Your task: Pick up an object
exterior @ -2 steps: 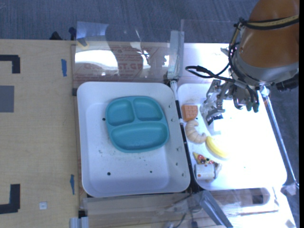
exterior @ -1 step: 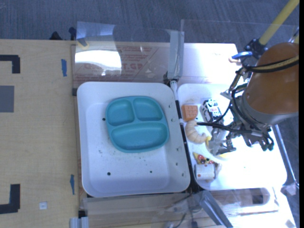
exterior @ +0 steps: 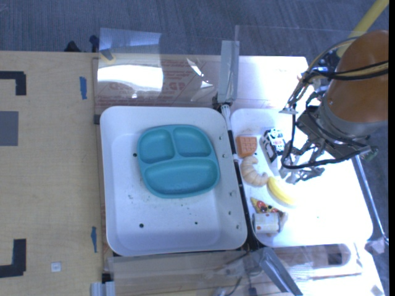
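- okay, i've got the arm in over the right bin from the right side, orange band up top, wrist hanging above the cluster of small things.
- the gripper sits low over the bin, just beside the yellow banana. i read this as the approach, nothing lifted yet.
- whether the jaws are apart or together, i cannot tell; cables and dark linkage clutter that spot.
- candidates all lie along the right bin's left side: orange waffle-like block, pale shrimp-shaped piece, a black-and-white object, the banana, and a small boxy item with red on it nearest the front.
- next move, as i judge it: line up over the banana, since it's closest, come straight down and close across its narrow width. the shrimp piece lies just beside it, so a sloppy descent could nudge both.
- left bin carries a teal divided plate, well apart from the action.
- bench surface is pale wood with blue tape marks and black corner markers; grey floor beyond.
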Robot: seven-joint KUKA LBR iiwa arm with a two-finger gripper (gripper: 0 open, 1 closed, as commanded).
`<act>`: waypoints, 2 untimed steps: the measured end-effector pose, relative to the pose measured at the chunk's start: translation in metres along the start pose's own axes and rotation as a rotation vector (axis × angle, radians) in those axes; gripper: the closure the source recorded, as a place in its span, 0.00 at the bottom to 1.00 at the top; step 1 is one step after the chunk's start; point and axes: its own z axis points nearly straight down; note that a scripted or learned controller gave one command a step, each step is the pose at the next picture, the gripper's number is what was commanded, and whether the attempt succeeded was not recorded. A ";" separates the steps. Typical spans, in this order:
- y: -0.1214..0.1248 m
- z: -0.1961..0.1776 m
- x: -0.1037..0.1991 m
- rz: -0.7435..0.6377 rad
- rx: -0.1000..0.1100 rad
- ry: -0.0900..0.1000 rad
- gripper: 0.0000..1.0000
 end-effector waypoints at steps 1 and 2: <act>-0.028 -0.015 0.025 -0.298 -0.001 0.000 1.00; -0.041 -0.044 0.089 -0.715 0.001 0.002 1.00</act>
